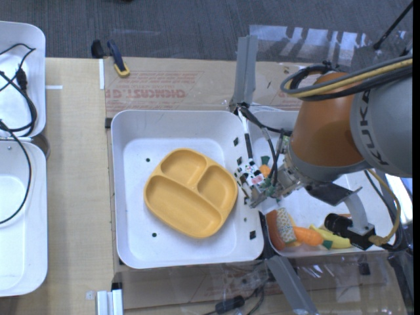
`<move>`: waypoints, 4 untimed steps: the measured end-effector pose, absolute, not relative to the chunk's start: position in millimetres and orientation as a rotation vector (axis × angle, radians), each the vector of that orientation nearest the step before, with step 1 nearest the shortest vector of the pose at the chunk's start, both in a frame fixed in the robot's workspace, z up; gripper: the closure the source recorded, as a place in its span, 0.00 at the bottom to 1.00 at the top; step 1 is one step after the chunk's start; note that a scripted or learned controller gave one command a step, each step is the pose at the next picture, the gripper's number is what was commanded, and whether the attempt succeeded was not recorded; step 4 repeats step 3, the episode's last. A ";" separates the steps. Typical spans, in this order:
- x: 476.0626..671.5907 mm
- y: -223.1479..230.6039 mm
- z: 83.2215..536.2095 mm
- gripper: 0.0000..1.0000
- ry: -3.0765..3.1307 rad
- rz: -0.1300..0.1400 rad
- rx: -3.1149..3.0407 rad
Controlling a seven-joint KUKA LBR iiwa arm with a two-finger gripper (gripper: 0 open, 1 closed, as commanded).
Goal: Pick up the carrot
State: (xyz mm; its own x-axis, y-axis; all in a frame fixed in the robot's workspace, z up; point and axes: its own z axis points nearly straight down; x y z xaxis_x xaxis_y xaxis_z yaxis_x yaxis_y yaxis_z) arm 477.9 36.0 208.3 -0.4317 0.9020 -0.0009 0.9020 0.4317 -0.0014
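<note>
Two white bins sit mid-frame; I see the carrot (307, 235) lying unlifted at lower right, gripper (269, 188) above it, jaw state indeterminable, pickup remaining.

A robotics lab: KUKA arm (354, 130), white bins (125, 195) on a bench (72, 176).

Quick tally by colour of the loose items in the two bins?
Yellow: 2, divided plate and a yellow piece.
Orange: 1, carrot.
Speckled pale: 1, a block.
Total: 4 that I can tell; the arm hides part of the right bin.
</note>
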 end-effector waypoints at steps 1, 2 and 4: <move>477.4 51.8 211.3 1.00 2.621 -0.005 1.735; 477.1 97.3 190.2 1.00 2.650 -0.006 1.692; 478.2 52.5 190.9 1.00 3.050 -0.001 0.759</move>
